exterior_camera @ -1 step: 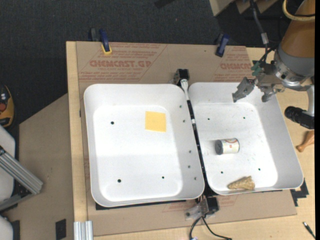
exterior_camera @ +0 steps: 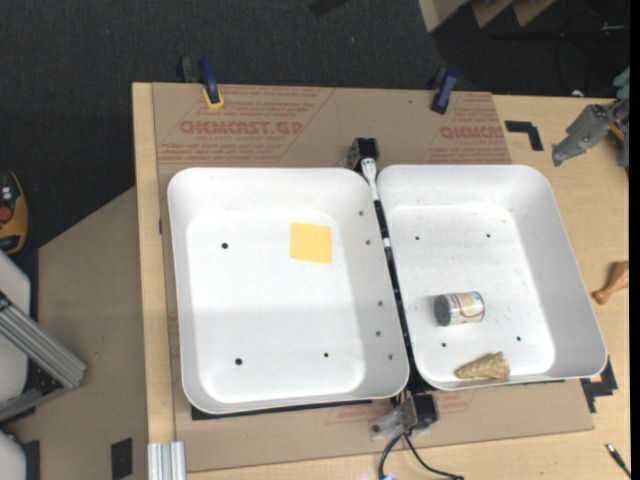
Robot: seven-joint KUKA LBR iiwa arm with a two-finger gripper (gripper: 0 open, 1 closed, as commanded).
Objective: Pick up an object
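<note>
A brown bench [exterior_camera: 300, 118] holds two white bins. Left of the middle seam [exterior_camera: 385, 258] lies a yellow square [exterior_camera: 311, 242]. Right of it lie a small can [exterior_camera: 459, 309] and a tan lump [exterior_camera: 484, 368], maybe bread. Come straight down over the can so it won't roll. The gripper [exterior_camera: 578, 144] sits far right; I cannot tell its grip.

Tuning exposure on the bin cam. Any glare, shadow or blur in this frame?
Camera view: the left bin has a brighter band across its lower half, near blown out; the top half is shaded grey. The right bin is lit more evenly. The yellow square, can and tan piece read sharp enough. The gripper at the right edge is soft, its detail hard to read.
</note>
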